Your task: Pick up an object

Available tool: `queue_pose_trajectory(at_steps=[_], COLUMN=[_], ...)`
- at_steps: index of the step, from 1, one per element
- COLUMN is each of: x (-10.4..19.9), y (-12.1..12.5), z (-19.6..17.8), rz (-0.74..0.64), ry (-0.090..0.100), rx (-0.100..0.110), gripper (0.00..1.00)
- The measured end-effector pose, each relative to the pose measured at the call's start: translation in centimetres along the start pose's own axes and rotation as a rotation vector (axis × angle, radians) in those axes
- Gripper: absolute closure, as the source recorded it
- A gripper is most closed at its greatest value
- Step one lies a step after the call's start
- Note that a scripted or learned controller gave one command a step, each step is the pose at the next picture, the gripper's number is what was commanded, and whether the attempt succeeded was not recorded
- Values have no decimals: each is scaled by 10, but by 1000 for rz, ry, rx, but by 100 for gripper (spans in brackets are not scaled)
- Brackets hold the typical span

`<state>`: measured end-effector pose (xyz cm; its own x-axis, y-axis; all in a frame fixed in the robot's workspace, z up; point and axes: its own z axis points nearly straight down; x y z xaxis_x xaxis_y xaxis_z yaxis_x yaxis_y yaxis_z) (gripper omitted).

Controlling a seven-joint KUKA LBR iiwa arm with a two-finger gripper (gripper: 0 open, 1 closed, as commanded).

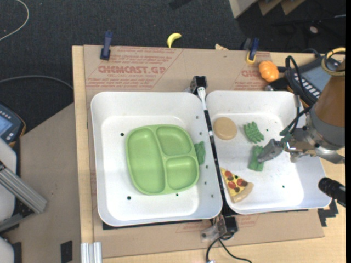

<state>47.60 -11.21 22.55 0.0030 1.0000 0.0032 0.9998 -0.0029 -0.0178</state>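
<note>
Lying mid-floor in the right bin [285,100], a green toy [256,159] is met at its upper edge by the gripper [269,150]; whether it is pinched cannot be told. Beyond the toy, a green piece [252,131] and cookie [225,128] are set farther back, a pizza slice [237,184] nearer the front. A good lift would be made straight up, once the toy is judged centred.

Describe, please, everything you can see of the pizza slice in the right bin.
The pizza slice looks like a plastic toy: a tan wedge with a crust edge, yellow cheese and red pepperoni rounds. It lies flat on the floor of the right bin, in its near-left corner, close to the wall dividing the bins, apart from the other items.
</note>
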Motion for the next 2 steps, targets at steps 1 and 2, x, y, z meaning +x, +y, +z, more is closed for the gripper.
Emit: queue_pose_trajectory(at_steps=[1, 2], x=[46, -6], y=[1, 0], z=[-204, -40], rz=[-8, 4], ry=[-4, -2], rx=[-39, -1], gripper=[0, 0])
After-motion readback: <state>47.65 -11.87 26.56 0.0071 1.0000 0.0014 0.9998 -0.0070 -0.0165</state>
